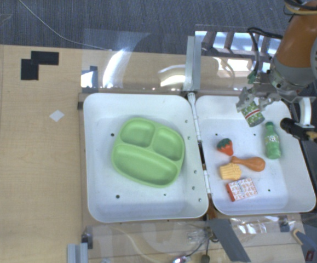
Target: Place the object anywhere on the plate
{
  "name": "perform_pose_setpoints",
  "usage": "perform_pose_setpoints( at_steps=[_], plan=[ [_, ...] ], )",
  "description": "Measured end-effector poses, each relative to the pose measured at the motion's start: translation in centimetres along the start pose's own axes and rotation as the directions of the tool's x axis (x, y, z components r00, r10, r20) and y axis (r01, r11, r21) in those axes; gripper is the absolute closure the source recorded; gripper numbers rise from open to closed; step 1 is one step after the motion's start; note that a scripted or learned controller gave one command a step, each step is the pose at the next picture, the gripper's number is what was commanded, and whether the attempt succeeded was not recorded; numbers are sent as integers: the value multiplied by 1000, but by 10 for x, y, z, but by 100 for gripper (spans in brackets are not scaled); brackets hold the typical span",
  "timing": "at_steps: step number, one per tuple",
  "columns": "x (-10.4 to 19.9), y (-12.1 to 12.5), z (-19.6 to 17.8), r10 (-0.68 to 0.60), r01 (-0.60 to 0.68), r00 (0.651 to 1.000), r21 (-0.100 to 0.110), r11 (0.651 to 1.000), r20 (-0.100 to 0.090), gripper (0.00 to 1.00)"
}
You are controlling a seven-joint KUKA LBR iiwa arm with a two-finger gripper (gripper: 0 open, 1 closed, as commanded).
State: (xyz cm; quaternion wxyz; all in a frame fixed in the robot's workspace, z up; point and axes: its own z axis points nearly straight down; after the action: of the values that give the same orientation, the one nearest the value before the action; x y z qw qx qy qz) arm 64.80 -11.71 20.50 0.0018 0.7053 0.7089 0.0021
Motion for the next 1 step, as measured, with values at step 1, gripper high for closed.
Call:
perform_pose_setpoints(
  at_steps=[1],
  plan=[
    [32, 4, 109, 1, -1, 1000, 0, 1000, 0, 100]
  ],
)
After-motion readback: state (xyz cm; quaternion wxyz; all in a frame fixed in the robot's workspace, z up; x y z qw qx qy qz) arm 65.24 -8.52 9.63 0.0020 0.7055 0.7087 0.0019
